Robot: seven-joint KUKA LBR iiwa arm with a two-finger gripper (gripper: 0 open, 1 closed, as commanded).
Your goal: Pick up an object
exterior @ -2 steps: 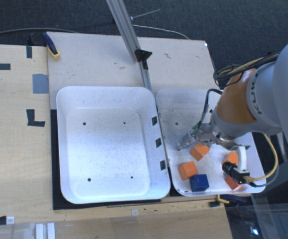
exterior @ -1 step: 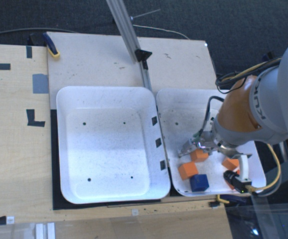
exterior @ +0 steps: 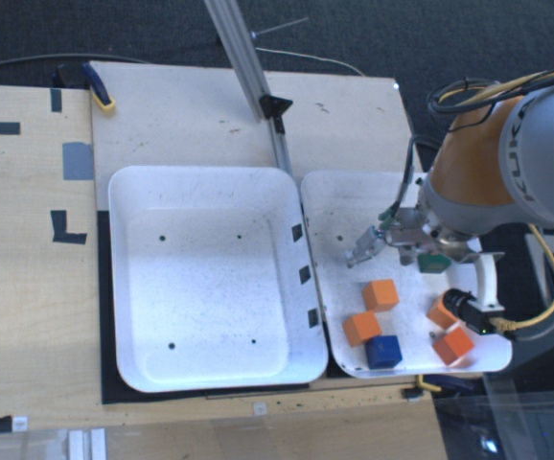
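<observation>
Four orange blocks and one blue block (exterior: 383, 352) lay in the right bin (exterior: 334, 195). One orange block (exterior: 380, 294) sat near the middle, another (exterior: 360, 329) just left of the blue one, and two (exterior: 443, 312) (exterior: 453, 345) by the right rim, the upper of these partly hidden by a black fitting. The gripper (exterior: 365, 252) hung over bare floor left of the wrist; whether it was spread or pressed together could not be told. The left bin (exterior: 124, 195) lay alongside. The arm (exterior: 488, 171) covered the right bin's far right corner.
</observation>
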